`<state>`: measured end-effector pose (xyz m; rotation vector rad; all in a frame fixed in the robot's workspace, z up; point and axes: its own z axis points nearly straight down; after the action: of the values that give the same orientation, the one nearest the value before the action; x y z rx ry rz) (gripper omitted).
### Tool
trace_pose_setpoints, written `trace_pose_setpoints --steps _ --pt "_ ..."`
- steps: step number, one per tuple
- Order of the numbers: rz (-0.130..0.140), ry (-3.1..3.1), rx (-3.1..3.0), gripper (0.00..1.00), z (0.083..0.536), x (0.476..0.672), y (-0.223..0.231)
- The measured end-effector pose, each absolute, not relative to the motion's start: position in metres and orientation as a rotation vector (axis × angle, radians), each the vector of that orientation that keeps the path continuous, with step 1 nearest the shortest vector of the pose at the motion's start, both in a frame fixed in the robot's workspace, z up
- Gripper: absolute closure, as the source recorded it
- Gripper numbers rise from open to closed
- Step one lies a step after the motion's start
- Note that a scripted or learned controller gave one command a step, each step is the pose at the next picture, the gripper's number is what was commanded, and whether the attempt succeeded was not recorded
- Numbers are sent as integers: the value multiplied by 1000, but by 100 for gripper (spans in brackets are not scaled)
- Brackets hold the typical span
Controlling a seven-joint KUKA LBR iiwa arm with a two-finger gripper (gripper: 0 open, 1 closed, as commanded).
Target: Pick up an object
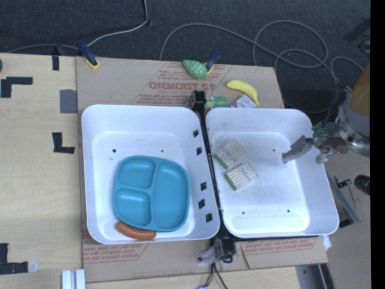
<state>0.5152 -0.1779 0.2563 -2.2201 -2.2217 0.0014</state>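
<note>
2 shallow white bins are seen side by side on the bench: the left bin (pixel 96 161) bears a blue divided plate (pixel 150 192) with a toy sausage (pixel 136 232) lying against its near edge, and the right bin (pixel 313 179) bears 2 small patterned sponges, an upper sponge (pixel 229 153) and a lower sponge (pixel 242 176), lying near each other toward the bin's left side. The gripper (pixel 301 148) is held over the right bin's right rim, well apart from both sponges, with nothing between its fingers; whether the jaws are spread or pressed together cannot be told. The approach step is judged to be in hand, and a reach leftward and a descent over a sponge would be called for next
</note>
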Motion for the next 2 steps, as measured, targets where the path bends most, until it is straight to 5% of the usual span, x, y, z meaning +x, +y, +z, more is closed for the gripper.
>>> trace_pose_setpoints --steps 1,2 --pt "0 -2222 -2220 0 93 542 -104" --pt "-4 -2227 -2222 0 86 635 -98"
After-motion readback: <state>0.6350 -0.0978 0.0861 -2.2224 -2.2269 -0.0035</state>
